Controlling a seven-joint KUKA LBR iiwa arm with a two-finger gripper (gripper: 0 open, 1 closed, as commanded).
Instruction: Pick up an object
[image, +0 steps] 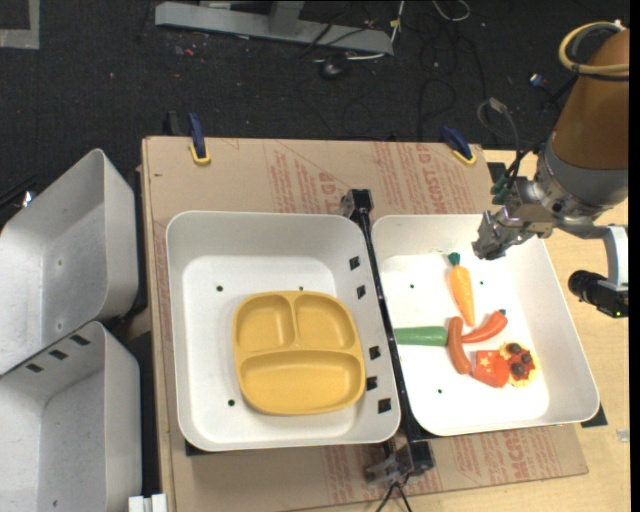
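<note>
In the right white bin lie an orange carrot, a green stick-shaped piece, a brown-orange sausage, a curved red pepper and a red slice with dark toppings. My gripper hangs above the bin's far edge, up and to the right of the carrot, apart from all the items. Nothing shows between its fingers.
The left white bin holds a yellow divided plate. A black divider runs between the bins. Spare white bins stand off the bench to the left. Cables lie on the dark floor behind.
</note>
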